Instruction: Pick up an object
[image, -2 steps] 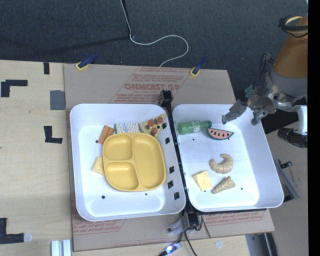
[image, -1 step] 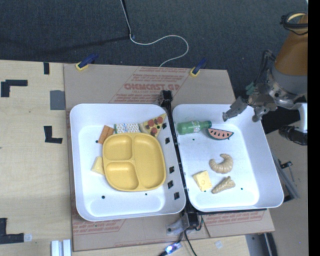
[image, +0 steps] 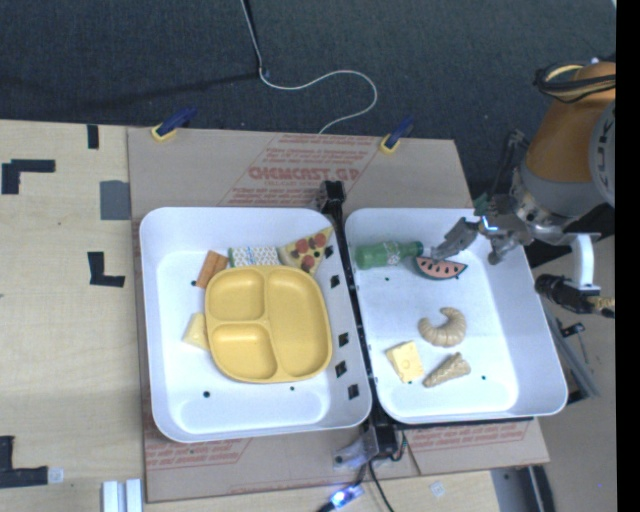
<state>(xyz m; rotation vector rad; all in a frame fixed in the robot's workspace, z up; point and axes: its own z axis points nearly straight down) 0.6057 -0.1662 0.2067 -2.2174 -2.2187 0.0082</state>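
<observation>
My gripper hangs over the far right part of the right bin. Its fingers are spread open with nothing between them. A watermelon slice lies just below the left fingertip, and whether they touch I cannot tell. Beside it, by the bin's far left wall, lies a green bottle. Nearer the front lie a croissant, a yellow cheese wedge and a tan cone-shaped piece.
The left bin holds a yellow divided plate, a pizza slice, an orange stick and a pale wedge. A black divider runs between the bins. A white cable loops behind them.
</observation>
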